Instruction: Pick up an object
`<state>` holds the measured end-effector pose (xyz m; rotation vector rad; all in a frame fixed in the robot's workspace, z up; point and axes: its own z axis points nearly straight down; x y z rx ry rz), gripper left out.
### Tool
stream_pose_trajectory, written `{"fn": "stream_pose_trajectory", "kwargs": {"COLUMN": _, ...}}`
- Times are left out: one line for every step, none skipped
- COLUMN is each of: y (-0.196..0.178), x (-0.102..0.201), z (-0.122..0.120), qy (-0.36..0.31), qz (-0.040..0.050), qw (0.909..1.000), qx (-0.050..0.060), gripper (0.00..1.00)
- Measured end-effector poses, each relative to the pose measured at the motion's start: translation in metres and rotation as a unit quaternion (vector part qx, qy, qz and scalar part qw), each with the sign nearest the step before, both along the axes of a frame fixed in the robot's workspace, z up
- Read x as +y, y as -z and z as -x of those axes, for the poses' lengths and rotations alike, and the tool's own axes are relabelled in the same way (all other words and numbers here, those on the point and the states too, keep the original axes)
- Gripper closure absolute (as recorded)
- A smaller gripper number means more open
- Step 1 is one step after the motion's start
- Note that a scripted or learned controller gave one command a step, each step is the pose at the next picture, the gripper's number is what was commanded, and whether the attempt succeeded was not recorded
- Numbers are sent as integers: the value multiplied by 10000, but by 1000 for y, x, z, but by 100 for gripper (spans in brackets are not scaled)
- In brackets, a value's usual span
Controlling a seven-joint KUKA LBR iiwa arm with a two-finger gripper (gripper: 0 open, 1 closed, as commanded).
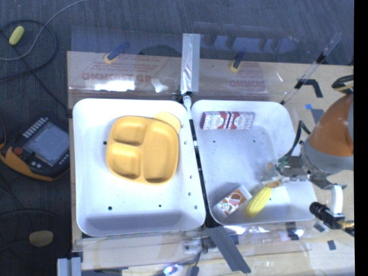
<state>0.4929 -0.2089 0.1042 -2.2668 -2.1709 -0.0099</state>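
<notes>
Camera view looks down on the table [80, 68], where we see two shallow white bins side by side. In the left bin [92, 211] lies a yellow divided tray [144, 149], upside down or not we cannot tell, with a pale yellow round piece [168, 119] showing at its upper right edge, touching it. In the right bin [253, 145] we see three things: a red and white carton [227, 121] lying flat near the far wall, a small red and white packet [233, 202] near the front wall, and a yellow corn cob [259, 200] just beside that packet, on its right, tilted.

We see the arm [333, 137] reaching in from the right, its orange band above the grey wrist. The gripper [282, 168] sits low over the right part of the right bin, just above and to the right of the corn cob's upper end. Whether it is apart or together we cannot tell, and we see nothing clearly held in it.

Outside the bins, a handheld control pendant [37, 148] lies on the floor [34, 68] to the left, with a small yellow object [16, 35] farther up
</notes>
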Motion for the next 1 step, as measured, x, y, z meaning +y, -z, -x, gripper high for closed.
{"fn": "stream_pose_trajectory", "kwargs": {"y": -76, "x": 42, "z": -62, "qy": 514, "qz": 45, "qw": 9987, "qx": 24, "gripper": 100}}
